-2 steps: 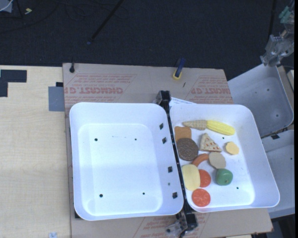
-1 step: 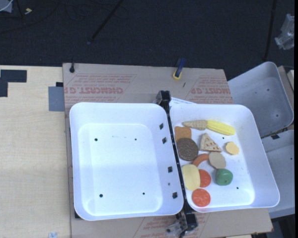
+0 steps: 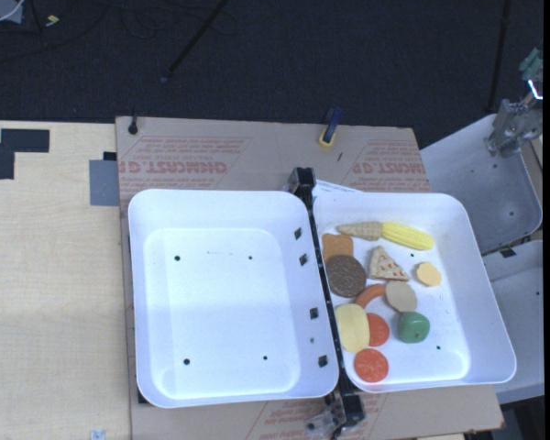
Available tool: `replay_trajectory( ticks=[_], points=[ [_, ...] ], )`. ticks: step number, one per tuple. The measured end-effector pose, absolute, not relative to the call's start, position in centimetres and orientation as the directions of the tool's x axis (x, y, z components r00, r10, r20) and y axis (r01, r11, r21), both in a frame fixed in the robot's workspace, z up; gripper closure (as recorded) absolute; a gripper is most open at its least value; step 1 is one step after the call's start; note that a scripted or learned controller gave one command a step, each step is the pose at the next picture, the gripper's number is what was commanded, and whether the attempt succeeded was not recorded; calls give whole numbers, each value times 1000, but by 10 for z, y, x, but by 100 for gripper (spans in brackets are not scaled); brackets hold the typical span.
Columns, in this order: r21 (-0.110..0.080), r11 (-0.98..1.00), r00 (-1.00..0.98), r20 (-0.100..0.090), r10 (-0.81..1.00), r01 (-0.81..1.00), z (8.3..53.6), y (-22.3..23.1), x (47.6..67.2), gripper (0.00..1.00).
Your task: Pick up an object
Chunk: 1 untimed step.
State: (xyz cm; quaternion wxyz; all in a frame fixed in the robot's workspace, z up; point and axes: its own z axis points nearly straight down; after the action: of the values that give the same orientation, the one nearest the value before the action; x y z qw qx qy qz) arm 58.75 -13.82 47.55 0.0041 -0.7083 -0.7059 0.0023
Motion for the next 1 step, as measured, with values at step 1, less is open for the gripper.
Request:
replay_trajectory(
  ticks=[1],
  points=[
    [3, 6, -6, 1, 1000, 1000, 541, -40, 580, 100]
  ],
)
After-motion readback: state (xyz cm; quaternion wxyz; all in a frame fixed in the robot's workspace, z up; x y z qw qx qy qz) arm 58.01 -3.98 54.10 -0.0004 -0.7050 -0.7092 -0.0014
